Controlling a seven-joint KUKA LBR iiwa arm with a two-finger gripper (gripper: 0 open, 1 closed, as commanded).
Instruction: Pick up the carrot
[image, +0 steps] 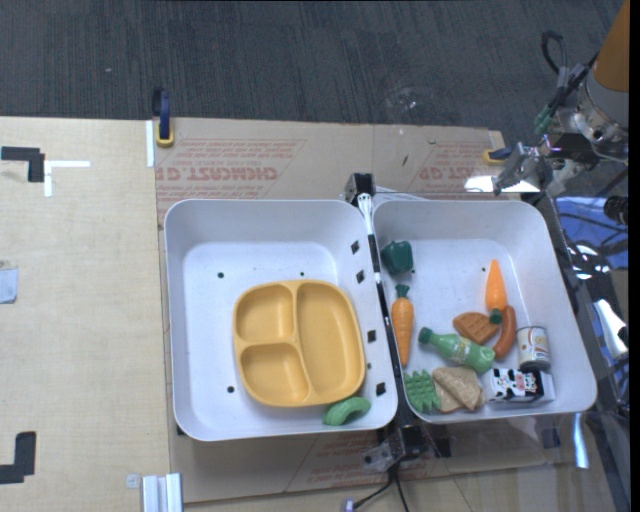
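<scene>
Lying against the left wall of the right bin (530, 215), the carrot (402, 326) points its orange body toward the near edge and its green top toward the far edge, just below a dark green pepper (398, 257). A second, smaller carrot (495, 285) sits farther right in the same bin, above a brown bread piece (476, 326) and a sausage (507, 331). A green bottle (458, 348) lies tilted between the first carrot and those items, and near the bin's front edge are a green leafy piece (421, 391), a tan toast slice (459, 387), a small can (533, 348) and a black-and-white milk carton (518, 385). The left bin (190, 300) carries a yellow divided plate (298, 342) with three compartments, and a green curved pea pod (346, 410) rests just beside the plate's near right corner. The arm's claw (528, 165) is at the upper right, over the far right corner of the right bin and well apart from either carrot; nothing is seen between its fingers, and whether they are spread or closed cannot be told. Both bins stand on a tabletop (80, 300) covered partly by cardboard (230, 160).
</scene>
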